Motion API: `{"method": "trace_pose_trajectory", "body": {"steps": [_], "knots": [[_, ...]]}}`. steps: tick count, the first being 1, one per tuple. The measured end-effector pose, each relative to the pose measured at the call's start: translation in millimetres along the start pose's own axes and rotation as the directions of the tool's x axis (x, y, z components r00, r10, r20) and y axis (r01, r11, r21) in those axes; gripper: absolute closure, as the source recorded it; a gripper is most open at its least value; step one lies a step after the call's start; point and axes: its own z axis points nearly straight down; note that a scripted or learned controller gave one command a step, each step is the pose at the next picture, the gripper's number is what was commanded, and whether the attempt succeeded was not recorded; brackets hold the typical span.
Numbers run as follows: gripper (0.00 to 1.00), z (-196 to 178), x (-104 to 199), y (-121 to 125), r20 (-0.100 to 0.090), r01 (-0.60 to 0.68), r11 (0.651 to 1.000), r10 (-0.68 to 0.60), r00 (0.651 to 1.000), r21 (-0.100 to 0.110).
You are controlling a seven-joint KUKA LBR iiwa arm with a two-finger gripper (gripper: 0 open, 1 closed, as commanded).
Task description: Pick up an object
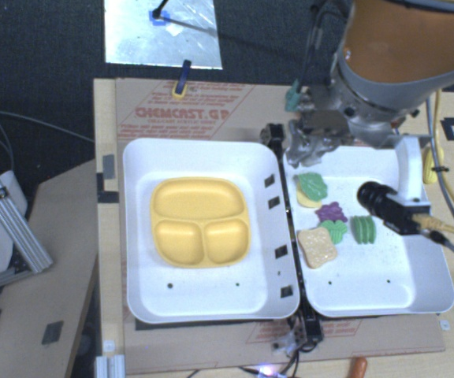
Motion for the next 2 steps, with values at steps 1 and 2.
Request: {"method": "trace_pose_trajectory", "body": {"steps": [1, 2], "knots": [[1.00, 60, -73, -5, 0.003, -0.022, 1.000, 0.022, 1.000, 0.010], [1.00, 145, -116, -11, 0.003, -0.021, 1.000, 0.021, 1.000, 0.013]]}}
